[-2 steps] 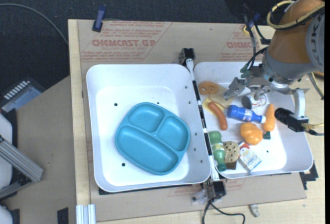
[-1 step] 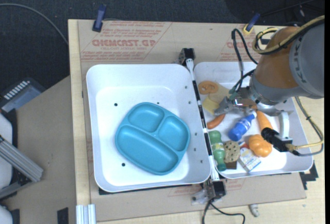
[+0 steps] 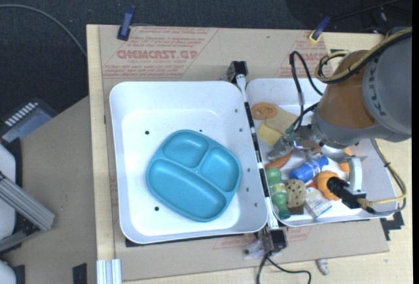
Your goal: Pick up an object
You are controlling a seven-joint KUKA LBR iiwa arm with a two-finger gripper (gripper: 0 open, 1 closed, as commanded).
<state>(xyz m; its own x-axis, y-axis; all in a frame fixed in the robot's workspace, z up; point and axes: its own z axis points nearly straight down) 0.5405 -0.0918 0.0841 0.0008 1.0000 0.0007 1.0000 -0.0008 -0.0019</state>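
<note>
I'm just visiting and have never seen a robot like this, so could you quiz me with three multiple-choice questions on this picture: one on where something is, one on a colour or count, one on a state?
1. Where does the divided plate lie?
A. in the left bin
B. in the right bin
C. on the bench outside the bins

2. What colour is that plate?
A. red
B. blue
C. yellow

3. How is the plate lying?
A. flipped over, underside up
B. stood on its edge against a wall
C. flat, compartments facing up

Answers:
1. A: it rests on the floor of the left bin, while the arm reaches over the right bin, where the small objects are heaped.
2. B: the whole plate is light blue.
3. C: its three hollows are open to the camera.
</note>
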